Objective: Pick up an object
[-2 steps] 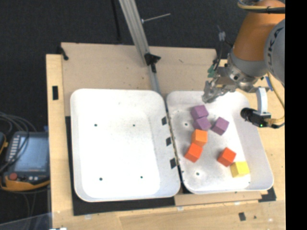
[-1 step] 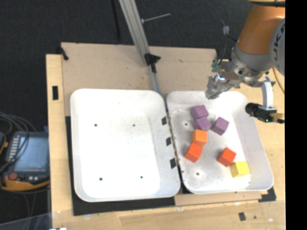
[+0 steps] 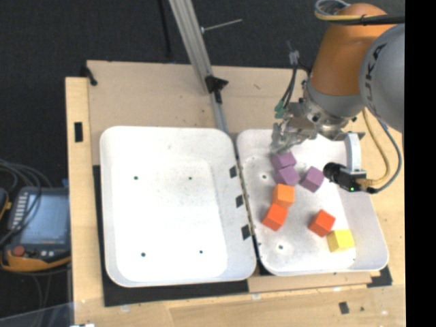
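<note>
The right bin (image 3: 361, 247) holds several small cubes. Two purple cubes (image 3: 285, 168) touch each other near its upper left, and a third purple cube (image 3: 313, 179) lies just right of them. Two orange cubes (image 3: 279, 206) sit below, one against the other. A red-orange cube (image 3: 322, 222) and a yellow cube (image 3: 340, 240) rest toward the lower right. My gripper (image 3: 284, 140) hangs from the arm's orange wrist, directly above the upper purple cube. Nothing shows between its fingers.
The left bin (image 3: 167, 203) lies beside the right one, with black clips along the seam between them. A slanted metal pole (image 3: 196, 46) rises from the bench behind the bins. A teach pendant (image 3: 34, 227) lies off the bench at the left.
</note>
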`<state>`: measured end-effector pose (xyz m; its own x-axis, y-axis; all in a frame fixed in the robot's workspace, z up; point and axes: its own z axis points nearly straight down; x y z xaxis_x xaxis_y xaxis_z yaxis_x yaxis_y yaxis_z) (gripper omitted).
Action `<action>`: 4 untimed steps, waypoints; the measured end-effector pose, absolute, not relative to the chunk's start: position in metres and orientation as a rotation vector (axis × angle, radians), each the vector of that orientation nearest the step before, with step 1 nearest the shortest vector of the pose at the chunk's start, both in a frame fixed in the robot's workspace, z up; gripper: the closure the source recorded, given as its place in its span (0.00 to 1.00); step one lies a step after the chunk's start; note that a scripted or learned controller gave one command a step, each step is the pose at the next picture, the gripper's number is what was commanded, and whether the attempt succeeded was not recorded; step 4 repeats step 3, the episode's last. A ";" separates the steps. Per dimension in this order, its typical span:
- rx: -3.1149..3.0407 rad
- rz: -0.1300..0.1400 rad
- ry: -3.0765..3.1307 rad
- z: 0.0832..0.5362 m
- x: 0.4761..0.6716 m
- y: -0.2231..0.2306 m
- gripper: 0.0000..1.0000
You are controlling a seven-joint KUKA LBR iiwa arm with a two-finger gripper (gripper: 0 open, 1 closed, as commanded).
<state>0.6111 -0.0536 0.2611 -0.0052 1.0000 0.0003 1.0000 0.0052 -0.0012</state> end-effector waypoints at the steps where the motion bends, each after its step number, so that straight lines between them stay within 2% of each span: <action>1: -2.215 0.001 -2.226 0.247 0.591 -0.010 1.00; 2: -2.212 -0.003 -2.229 0.255 0.569 0.038 1.00; 3: -2.213 0.000 -2.228 0.243 0.559 0.086 1.00; 4: -2.213 0.000 -2.228 0.243 0.559 0.086 1.00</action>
